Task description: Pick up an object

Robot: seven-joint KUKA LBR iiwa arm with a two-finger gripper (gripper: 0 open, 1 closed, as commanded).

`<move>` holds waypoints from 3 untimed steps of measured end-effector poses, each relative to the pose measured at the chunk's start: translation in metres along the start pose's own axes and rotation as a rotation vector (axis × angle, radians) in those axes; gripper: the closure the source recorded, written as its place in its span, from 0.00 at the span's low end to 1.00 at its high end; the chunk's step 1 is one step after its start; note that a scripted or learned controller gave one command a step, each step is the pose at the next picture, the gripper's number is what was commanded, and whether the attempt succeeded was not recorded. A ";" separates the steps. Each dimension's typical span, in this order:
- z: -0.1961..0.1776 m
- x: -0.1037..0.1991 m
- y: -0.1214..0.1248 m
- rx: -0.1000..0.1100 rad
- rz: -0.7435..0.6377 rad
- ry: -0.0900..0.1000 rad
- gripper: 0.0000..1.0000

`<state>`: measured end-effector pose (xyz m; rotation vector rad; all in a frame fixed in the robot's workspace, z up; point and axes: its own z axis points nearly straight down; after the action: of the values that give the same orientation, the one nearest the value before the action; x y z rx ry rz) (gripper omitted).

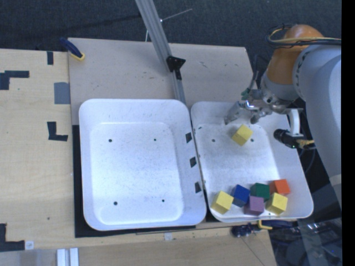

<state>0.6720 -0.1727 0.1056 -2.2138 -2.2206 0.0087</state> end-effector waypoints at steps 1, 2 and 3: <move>0.014 0.000 -0.001 -0.002 0.001 -0.003 0.00; 0.003 0.001 0.000 -0.002 -0.001 -0.003 1.00; -0.053 0.000 -0.009 -0.013 0.003 -0.002 1.00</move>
<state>0.6633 -0.1727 0.1590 -2.2240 -2.2251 -0.0040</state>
